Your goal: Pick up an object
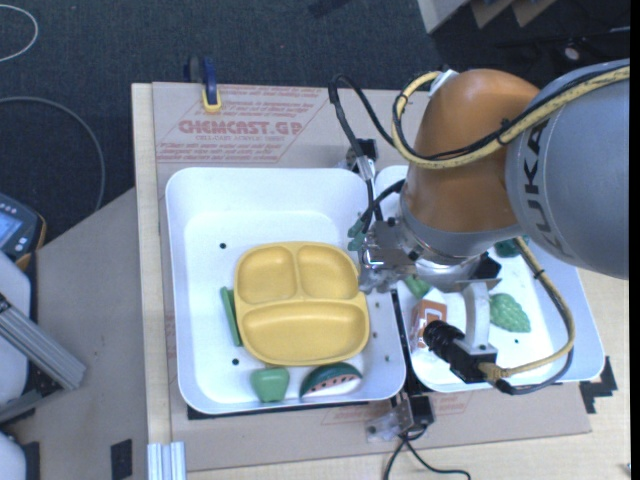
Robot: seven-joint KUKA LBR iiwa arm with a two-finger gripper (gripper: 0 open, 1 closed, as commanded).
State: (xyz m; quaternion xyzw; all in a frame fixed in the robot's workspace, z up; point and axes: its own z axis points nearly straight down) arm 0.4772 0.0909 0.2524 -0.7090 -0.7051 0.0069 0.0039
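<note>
A yellow divided plate (300, 301) lies in the left bin (200, 268). Along its left edge rests a green stick (230, 316). A green block (269, 383) and a watermelon slice (331, 379) sit by the bin's front wall. The right bin (575, 318) holds a green leafy piece (509, 313) and an orange-and-white item (431, 317); a bit of teal (509, 249) peeks out from under the arm. My gripper (385, 266) hangs low over the divide between the two bins, at the plate's right edge, mostly covered by the wrist.
The large grey and orange arm (480, 178) covers most of the right bin. A cardboard sheet (250, 123) lies under both bins. Cables run along the back of the bins and at the front edge.
</note>
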